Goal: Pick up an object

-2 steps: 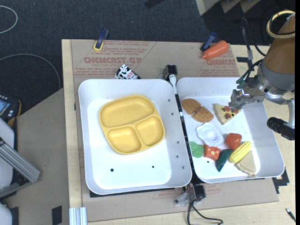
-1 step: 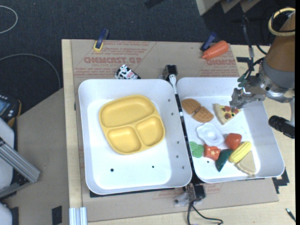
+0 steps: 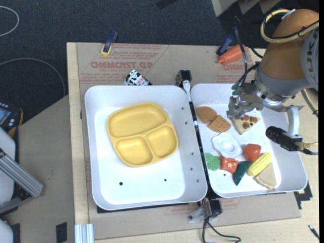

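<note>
Gripper (image 3: 240,110) hangs low in the right bin (image 3: 298,172), just above a pizza slice (image 3: 245,123), and its dark metal parts blur into one mass.

Nearest the camera in that bin, a pale wedge like a sandwich (image 3: 268,177) lies at the front, with a yellow ridged corn cob (image 3: 259,163) against it. Beside them sit a dark green wedge (image 3: 240,172), an orange-red piece with a star (image 3: 229,164) and a green leafy bit (image 3: 212,161); these overlap, so their edges are hard to separate. A glossy red tomato-like shape (image 3: 251,149) and a white fried egg (image 3: 226,146) come next. Farther back are two brown, flat, biscuit-textured pieces (image 3: 211,118).

Smooth yellow plastic, a three-compartment plate (image 3: 142,133) rests in the left bin (image 3: 96,135).

Behind the bins the bare board carries a small black-and-white toy (image 3: 135,78), a blue-and-yellow clamp (image 3: 108,43) and an orange clamp (image 3: 232,54).
</note>
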Available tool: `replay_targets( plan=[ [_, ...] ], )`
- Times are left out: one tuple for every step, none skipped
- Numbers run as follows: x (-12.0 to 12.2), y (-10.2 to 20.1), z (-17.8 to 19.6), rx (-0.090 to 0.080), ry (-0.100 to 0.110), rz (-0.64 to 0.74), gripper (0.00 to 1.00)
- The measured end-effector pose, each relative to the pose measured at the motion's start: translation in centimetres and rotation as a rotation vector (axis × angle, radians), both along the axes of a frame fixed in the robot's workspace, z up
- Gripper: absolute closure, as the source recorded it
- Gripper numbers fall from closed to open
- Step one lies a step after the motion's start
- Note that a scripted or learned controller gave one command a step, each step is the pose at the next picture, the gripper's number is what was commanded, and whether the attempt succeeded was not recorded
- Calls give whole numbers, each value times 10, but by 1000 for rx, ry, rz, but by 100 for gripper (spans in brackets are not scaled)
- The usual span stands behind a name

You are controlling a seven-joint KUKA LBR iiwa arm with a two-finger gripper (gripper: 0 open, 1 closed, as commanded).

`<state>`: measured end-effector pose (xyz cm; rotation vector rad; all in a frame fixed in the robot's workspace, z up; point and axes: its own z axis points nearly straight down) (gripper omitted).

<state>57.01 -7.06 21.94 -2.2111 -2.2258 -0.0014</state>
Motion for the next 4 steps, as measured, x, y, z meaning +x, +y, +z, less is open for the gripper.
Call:
replay_targets(
  plan=[
    [1, 61, 8, -1, -4, 1, 100],
    [21, 114, 11, -2, -6, 1, 100],
    [22, 155, 10, -2, -5, -1, 100],
    [15, 157, -4, -4, 3, -6, 100]
  ],
)
